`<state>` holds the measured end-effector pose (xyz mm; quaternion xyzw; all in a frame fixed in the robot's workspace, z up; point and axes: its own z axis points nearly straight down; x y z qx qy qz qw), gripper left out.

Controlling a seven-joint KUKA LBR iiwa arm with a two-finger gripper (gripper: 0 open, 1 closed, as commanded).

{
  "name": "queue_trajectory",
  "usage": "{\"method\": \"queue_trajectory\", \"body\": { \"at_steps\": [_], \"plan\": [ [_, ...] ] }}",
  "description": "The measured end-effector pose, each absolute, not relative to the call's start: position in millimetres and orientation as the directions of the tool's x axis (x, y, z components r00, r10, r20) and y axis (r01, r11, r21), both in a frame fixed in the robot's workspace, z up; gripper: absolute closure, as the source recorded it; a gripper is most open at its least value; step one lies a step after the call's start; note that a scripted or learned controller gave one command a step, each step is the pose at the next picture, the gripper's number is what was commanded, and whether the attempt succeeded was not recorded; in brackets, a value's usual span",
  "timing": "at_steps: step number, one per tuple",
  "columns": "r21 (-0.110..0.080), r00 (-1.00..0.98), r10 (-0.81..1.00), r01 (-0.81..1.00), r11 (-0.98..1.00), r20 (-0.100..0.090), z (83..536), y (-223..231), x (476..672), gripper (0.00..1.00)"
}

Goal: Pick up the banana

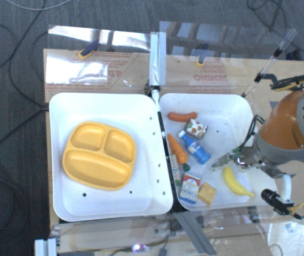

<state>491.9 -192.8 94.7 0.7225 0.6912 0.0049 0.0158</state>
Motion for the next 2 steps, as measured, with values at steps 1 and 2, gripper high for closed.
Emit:
{"method": "queue_trajectory", "body": {
  "at_steps": [1, 2],
  "plan": [
    [0.03, 0.045, 0.999, 0.999, -0.044, -0.017, 104, -193, 492.4, 1.0],
    [-0.001, 0.017, 1.0, 1.0, -0.017, -0.001, 230, -108, 491.8, 1.0]
  ]
}}
